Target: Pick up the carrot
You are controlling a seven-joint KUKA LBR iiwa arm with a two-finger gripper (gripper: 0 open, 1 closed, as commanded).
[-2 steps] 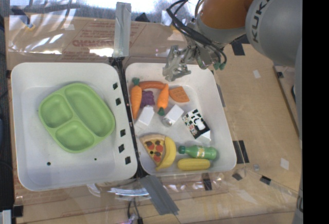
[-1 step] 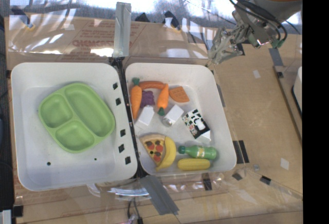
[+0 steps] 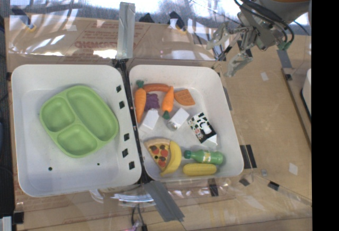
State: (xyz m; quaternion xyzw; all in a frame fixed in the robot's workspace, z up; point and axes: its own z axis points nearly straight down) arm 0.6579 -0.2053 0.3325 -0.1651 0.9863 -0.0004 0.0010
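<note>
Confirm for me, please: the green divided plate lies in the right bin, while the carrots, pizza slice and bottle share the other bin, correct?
Not quite. The camera view shows the green divided plate in the left bin, by itself. The carrots, pizza slice and bottle do share the other bin, the right bin.

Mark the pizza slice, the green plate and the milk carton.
Pizza slice (image 3: 157,152): camera view, on its topped face.
Green plate (image 3: 78,119): camera view, on the ridge between compartments.
Milk carton (image 3: 202,128): camera view, on its black-and-white side.
</note>
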